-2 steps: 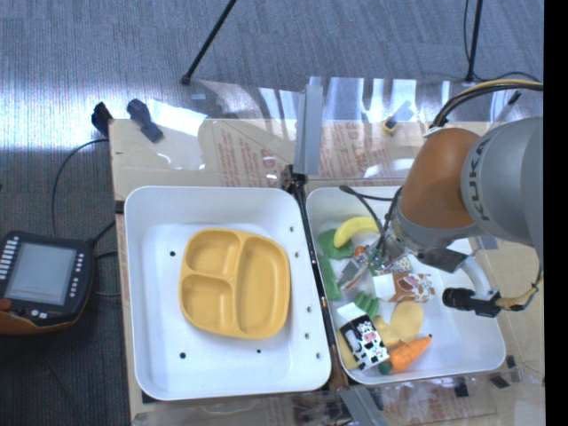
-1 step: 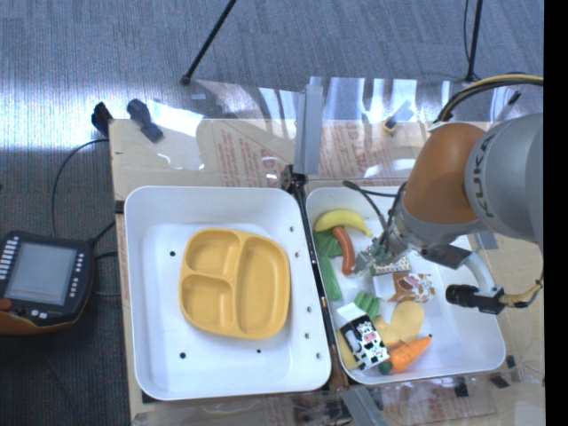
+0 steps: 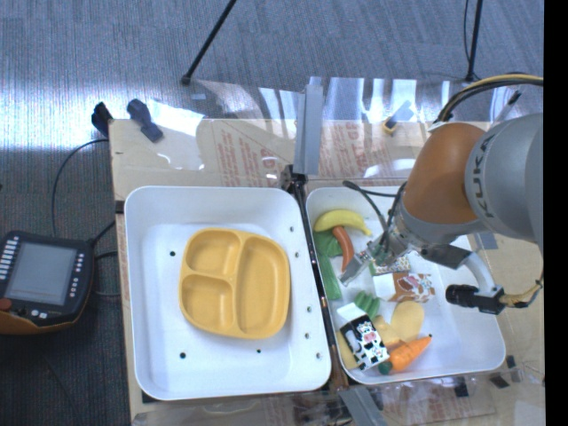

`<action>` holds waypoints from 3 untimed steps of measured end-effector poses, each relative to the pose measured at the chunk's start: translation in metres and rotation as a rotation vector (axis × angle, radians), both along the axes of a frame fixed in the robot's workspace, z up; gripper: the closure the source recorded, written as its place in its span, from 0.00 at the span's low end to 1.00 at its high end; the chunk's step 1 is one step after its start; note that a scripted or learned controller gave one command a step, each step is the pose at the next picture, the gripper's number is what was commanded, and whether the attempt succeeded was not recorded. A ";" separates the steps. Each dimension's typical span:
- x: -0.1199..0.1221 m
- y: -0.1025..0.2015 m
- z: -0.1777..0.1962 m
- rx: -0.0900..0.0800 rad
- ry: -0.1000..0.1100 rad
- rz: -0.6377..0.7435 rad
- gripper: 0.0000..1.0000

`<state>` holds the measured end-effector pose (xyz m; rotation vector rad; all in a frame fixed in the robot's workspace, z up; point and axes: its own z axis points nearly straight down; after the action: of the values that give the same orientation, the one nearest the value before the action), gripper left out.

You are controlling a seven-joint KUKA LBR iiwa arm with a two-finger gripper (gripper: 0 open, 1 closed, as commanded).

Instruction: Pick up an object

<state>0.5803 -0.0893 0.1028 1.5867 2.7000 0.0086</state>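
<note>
Fingers (image 3: 371, 260) hovering in the right bin (image 3: 479, 344), open/closed state I cannot tell; red chili (image 3: 344, 245) lying just left of them, long axis running top-to-bottom in view.

A yellow plastic tray with three compartments (image 3: 235, 283) lies in the left shallow white bin (image 3: 151, 238); a handheld control pendant with a grey screen (image 3: 40, 278) rests on the carpet at nine o'clock; tripod legs (image 3: 213, 29) stand at twelve o'clock.
</note>
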 end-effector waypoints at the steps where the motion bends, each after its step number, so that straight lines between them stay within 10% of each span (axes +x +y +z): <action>1: 0.065 -0.006 -0.013 0.000 0.007 -0.077 0.00; 2: 0.066 -0.006 -0.003 0.000 0.007 -0.074 1.00; 3: 0.066 0.056 0.137 0.004 0.001 -0.283 1.00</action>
<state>0.6464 -0.0331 0.2401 1.9528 2.4513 0.0100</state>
